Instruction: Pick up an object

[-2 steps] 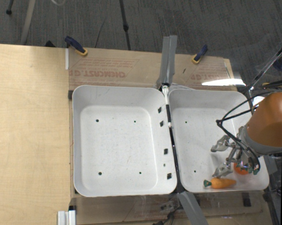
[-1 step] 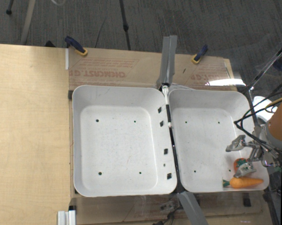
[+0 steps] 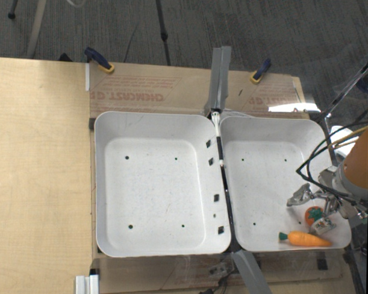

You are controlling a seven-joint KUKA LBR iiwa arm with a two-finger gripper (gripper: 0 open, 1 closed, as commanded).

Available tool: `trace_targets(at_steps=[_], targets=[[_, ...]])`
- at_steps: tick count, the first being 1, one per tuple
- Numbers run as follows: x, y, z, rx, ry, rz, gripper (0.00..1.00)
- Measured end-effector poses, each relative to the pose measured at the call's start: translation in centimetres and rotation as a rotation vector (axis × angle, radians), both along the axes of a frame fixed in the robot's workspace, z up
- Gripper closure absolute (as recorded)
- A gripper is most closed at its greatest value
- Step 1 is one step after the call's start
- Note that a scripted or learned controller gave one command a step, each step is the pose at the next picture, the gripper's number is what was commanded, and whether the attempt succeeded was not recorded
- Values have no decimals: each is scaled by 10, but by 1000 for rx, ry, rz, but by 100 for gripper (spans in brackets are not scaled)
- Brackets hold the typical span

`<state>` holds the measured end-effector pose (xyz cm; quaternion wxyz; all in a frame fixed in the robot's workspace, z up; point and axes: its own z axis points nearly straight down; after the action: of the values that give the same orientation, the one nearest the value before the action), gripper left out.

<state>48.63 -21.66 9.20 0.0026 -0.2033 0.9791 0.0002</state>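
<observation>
A toy carrot (image 3: pixel 308 239), orange with a green stub, lies along the front wall of the right bin (image 3: pixel 262 140). Just above it sits a small orange-red object with a green patch (image 3: pixel 315 213). My gripper (image 3: pixel 312 210) reaches low into the right bin's front right corner. Its metal fingers (image 3: pixel 299 197) look spread apart, one up-left of the small object and one at its lower right. The small object rests on the bin floor between them, near the lower finger. The fingers are not closed on it.
The left bin (image 3: pixel 111 171) adjoins the right one, with a grey divider bar (image 3: pixel 221 78) behind their seam. Black cables (image 3: pixel 319 155) loop over the right bin's right side. Cardboard with clamps (image 3: pixel 100 59) lies behind the bins.
</observation>
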Motion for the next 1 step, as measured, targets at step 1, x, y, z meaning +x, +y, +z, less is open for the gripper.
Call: trace_targets(at_steps=[1], targets=[[34,78,0,1,1,15,0]])
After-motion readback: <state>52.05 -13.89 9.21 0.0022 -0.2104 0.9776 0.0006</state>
